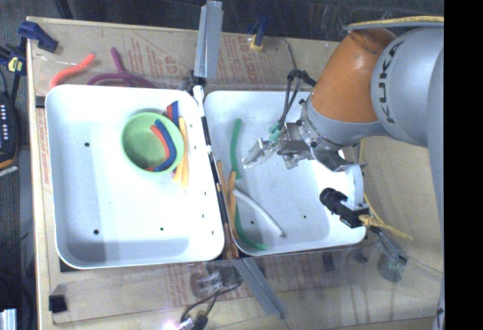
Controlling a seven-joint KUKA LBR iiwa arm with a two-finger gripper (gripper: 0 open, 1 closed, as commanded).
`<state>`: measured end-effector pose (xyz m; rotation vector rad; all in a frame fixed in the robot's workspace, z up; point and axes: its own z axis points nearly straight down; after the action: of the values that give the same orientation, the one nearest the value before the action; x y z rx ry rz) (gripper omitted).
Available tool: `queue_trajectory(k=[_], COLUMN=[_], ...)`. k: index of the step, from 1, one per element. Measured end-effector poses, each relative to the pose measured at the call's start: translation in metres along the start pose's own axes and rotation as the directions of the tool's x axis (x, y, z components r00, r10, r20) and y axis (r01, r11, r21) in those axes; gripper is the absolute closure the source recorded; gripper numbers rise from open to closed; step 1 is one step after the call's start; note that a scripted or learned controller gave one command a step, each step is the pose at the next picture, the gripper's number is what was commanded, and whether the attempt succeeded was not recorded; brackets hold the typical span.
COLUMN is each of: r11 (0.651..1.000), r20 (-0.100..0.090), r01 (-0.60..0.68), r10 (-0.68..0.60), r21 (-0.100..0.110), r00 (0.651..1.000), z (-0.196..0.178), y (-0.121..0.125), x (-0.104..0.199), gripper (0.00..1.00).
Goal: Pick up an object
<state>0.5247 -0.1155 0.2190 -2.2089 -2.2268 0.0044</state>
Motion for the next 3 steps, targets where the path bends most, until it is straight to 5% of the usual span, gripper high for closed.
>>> queue_trajectory(k=[1,2,3], r11=[0.999,0.999,0.999], r20=[0.003,0.005,0.005], r01=[-0.050,-0.045,-0.045], r10=[0.050,0.045,0.045], r21=[-0.003,-0.002,-0.002], r00=[0.999,0.999,0.999], z=[0.1182,0.1084,0.1084], y=[0.0518,0.0517,0.0518], x=[0.0007,0.0004,0.0004], gripper=[0.00,1.00,0.00])
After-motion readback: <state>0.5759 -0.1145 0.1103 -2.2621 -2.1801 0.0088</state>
